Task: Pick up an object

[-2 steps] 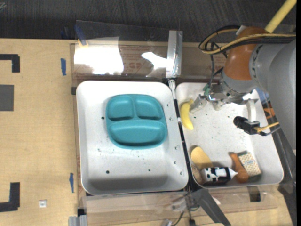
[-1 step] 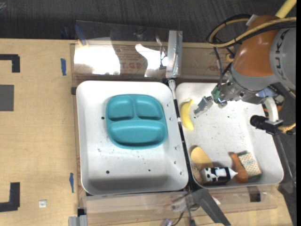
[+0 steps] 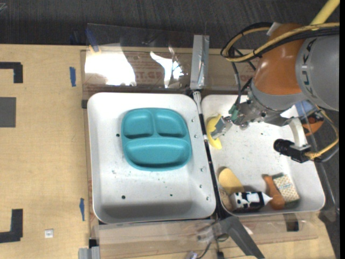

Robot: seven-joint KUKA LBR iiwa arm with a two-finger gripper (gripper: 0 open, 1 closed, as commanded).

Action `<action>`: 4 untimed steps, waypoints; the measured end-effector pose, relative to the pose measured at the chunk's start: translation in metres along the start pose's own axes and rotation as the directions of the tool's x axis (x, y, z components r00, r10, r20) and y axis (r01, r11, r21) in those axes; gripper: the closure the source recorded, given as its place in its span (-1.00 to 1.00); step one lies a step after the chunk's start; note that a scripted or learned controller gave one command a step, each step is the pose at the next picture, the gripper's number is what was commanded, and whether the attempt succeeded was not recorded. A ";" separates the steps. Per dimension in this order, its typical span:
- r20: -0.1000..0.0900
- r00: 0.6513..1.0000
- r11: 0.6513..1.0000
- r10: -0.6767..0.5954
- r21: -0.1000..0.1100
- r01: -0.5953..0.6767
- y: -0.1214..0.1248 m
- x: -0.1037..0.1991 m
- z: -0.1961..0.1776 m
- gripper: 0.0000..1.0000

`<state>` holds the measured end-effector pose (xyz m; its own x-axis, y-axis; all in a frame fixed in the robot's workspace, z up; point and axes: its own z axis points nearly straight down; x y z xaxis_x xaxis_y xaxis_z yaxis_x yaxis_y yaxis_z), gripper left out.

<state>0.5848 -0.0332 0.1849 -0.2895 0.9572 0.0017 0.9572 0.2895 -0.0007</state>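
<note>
Beside right bin (image 3: 318, 190) wall, tool (image 3: 222, 125), banana (image 3: 214, 129)

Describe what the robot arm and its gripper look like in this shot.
The arm is grey with a broad, rounded orange band above the wrist. Yellow and black cables loop around that band. Dark lettering marks the grey shell. The gripper is small, metallic grey with greenish parts.

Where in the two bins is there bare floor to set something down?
Left bin: bare floor in front of the teal tray, toward the near wall. Right bin: a bare patch in the middle, between the hand at the banana and the near row of items, which is crowded.
</note>
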 end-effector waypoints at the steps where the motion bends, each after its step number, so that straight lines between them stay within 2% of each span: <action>1: 0.001 1.000 1.000 -0.004 0.000 0.004 -0.091 0.012 0.001 -1.00; 2: 0.002 1.000 1.000 -0.002 -0.002 0.002 -0.062 0.007 0.001 -1.00; 3: 0.002 1.000 1.000 -0.008 -0.002 0.008 0.000 -0.017 0.000 -1.00; 4: 0.001 1.000 1.000 -0.024 0.000 0.024 -0.052 0.008 0.000 -1.00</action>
<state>0.5324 -0.0402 0.1845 -0.3123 0.9500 0.0008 0.9500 0.3123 -0.0006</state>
